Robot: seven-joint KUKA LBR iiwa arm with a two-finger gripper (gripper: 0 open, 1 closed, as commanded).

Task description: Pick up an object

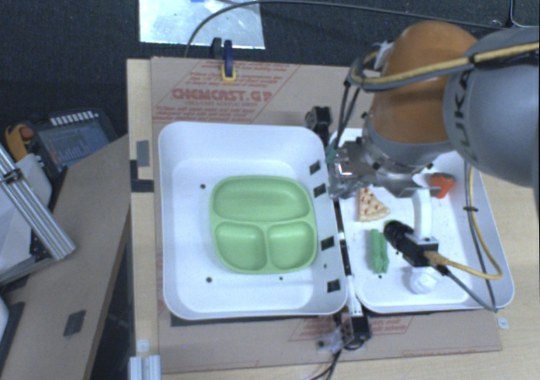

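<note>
1. Pincer [344,172] hangs over right bin [489,245], close to its left wall, far half. The wrist hides it, so can't tell if it's wide or narrow. Nothing seen held.
2. Candidates in right bin:
   - pizza slice [369,203], just beside pincer, twd bin middle
   - green pod [377,252], along left wall, nearer the near edge
   - white lump [422,282], by near edge
   - orange-red bit [440,187], far side, partly under arm
3. Best bet imo is the pizza slice, as it's the closest. It lies flat, so go low and close on its side edges.
4. Alt is the green pod. It's long and thin, so close across the short width and keep off the wall.
5. Risk: the left wall is v. near and could snag. Approach straight down, no sideways drift.
6. Skip left bin [181,201]: green plate [261,222] is wide and flat, prob. a poor grip.
7. After closing, lift straight up and check obj comes w/ it.
</note>
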